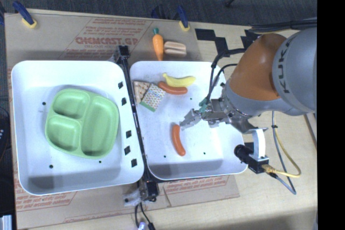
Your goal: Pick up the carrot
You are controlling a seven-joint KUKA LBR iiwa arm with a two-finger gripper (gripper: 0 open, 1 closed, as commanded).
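Two white bins sat side by side. A green divided plate (82, 122) lay in the left bin (21, 116). The carrot (157, 46) rested on the bench beyond the right bin (215, 164), beside a hot dog bun (175, 49). Inside lay a banana (179, 81) and two sausages. The gripper (190, 118) hovered there, its jaws' spread impossible to tell, nothing visibly held.

A green divided plate (82, 123) is sitting in the left bin (27, 78). In the right bin (215, 167), a banana (179, 81) is lying against one sausage (172, 89), a patterned packet (152, 97) is resting beside them, and another sausage (178, 139) is lying nearer the front wall. A sandwich-like toy (174, 49) is sitting on the cardboard (108, 35) behind that bin.
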